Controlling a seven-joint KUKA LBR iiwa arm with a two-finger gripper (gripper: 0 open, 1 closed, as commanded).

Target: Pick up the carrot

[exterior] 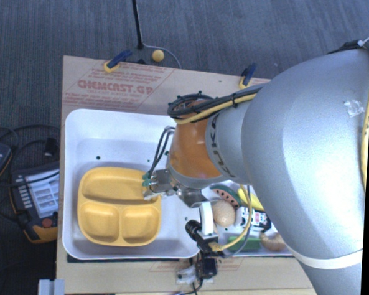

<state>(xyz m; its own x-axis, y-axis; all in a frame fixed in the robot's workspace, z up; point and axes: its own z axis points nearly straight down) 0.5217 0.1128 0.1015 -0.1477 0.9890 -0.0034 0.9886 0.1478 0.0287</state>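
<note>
Starting at the near edge of the desk (120,277), bare tan board runs under two white bins. The left bin (74,168) carries a yellow tray (118,211) with three compartments, two small ones on the near side and one long one behind them. The right bin (271,253) is mostly covered by the grey arm (296,150), which comes in from the right.

Along the right bin's near wall lies what looks to be the carrot (272,242), a pale orange-tan body with a green length at its left end. Its long axis runs left to right, roughly parallel to that wall. The green end points toward the left bin and the other end passes under the arm. So little of it shows that the match is uncertain. Just behind it sit a beige egg-shaped thing (224,215) and a yellow thing (256,218), near each other.

Farther back, the tool (152,184) hangs below the orange band (193,153), over the tray's right rim at the long compartment, well apart from the carrot. Whether it is open or closed, and whether it has hold of anything, cannot be told.

At the desk's far edge, a clamp (118,60) grips the left corner and a second clamp (248,74) sits farther right. Between them, a small yellow ball (157,55) sits by a thin black rod (136,16).
</note>
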